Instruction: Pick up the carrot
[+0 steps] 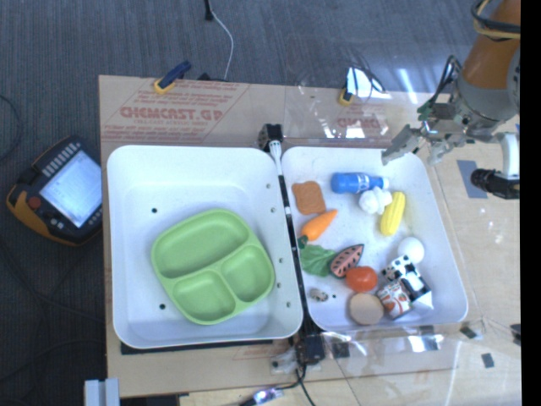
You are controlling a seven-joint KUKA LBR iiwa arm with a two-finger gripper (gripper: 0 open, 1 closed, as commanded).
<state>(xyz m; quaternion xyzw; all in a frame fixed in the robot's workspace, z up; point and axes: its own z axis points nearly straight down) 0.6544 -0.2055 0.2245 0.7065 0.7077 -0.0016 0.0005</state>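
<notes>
The gripper [412, 142] hangs over the far right corner of the right bin [446, 227], at its rim. Whether it is parted or closed cannot be told from here; nothing is seen in it.

The carrot [318, 225] lies well down and to the left of the gripper, in the right bin near the divider, just below a square waffle [309, 197] and above a leafy green [317, 259]. A blue bottle [356, 182] and a corn cob [392, 212] lie between.

Judged step: approach not yet begun. The next move calls for travel across the bin, then descent onto the carrot.

Left of all this, the left bin [135, 193] holds a green divided plate [214, 265]. Both bins rest on a brown board [135, 117]; a teach pendant [57, 189] lies on grey carpet.
</notes>
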